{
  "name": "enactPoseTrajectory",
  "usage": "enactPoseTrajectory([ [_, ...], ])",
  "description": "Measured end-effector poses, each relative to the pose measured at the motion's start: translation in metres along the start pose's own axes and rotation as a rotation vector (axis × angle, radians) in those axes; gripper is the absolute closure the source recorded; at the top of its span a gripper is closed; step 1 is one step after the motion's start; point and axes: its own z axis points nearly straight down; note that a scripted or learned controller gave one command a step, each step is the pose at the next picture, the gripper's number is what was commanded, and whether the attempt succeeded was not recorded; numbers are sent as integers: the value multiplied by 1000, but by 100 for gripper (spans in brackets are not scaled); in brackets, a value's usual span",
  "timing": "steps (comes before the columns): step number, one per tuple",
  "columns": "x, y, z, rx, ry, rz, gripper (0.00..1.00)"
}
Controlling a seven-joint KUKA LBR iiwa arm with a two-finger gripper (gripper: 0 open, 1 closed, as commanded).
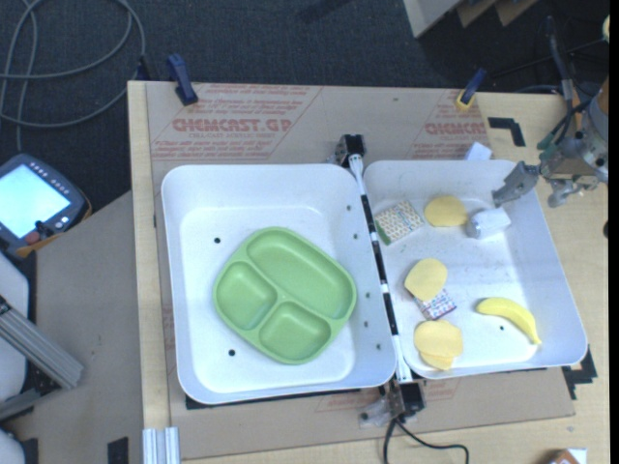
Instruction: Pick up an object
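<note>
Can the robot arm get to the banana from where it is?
Probably yes. The banana lies alone near the right bin's front corner with nothing on top of it, and the gripper hangs over that same bin's far side.

I'm looking down at a robotics lab setup here: a plywood surface with stencilled lettering, held by blue clamps, two white bins butted together, loose cables coiled on dark carpet, a handheld control pendant with a lit screen at my left, aluminium framing below it.
</note>
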Motion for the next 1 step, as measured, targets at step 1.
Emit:
enactPoseTrajectory([
  [1, 7, 57, 135, -17, -6, -3, 0],
])
